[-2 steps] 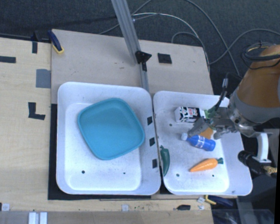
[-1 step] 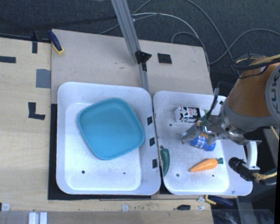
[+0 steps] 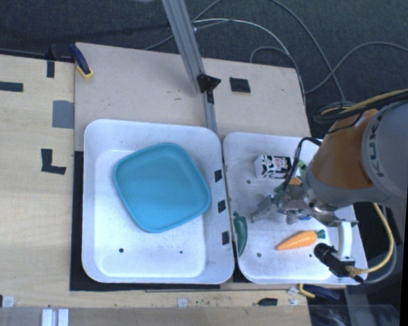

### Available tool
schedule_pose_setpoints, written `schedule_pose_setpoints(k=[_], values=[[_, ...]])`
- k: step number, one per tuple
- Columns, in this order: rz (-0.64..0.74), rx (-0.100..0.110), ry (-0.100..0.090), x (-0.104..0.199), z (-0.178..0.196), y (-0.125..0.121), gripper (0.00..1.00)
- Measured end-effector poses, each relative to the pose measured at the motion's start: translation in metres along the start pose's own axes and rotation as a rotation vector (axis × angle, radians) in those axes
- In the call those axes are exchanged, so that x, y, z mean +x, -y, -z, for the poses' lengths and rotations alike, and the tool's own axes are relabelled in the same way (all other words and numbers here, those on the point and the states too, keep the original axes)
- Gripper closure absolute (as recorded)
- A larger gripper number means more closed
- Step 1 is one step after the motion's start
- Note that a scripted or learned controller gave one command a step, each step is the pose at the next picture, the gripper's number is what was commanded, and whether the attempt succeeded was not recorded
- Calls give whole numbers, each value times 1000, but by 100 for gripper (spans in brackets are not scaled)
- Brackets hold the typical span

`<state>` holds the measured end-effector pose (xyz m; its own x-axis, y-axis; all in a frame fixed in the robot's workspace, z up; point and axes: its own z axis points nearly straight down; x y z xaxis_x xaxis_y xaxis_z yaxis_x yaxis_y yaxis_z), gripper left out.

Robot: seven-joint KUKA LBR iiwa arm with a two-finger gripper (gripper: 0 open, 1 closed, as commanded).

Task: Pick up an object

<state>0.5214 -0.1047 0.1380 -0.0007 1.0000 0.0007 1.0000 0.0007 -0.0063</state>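
Note:
In the right bin (image 3: pixel 280 272), an orange carrot with a green top (image 3: pixel 297 240) lies near the front. A dark green pepper-like piece (image 3: pixel 240 232) rests against the bin's left wall. A small black-and-white toy (image 3: pixel 273 166) sits toward the back. My gripper (image 3: pixel 264 208) hangs low over the middle of this bin, fingers pointing left and spread open, with nothing between them. It is between the toy and the carrot, and just right of the green piece, touching none of them.
The left bin (image 3: pixel 93 255) holds a light blue square plate (image 3: pixel 162 186). A slanted metal pole (image 3: pixel 194 60) crosses the bench behind the bins. Cables trail at the back right. The arm's grey and orange body (image 3: pixel 350 165) covers the right bin's far right side.

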Motion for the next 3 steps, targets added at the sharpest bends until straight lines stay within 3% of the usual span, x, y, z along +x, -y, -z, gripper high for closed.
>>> schedule_pose_setpoints(k=[1,2,3], values=[[0,-5,1,0,13,-1,100],[0,-10,1,-7,63,-9,100],[0,-7,1,-7,81,-9,100]])
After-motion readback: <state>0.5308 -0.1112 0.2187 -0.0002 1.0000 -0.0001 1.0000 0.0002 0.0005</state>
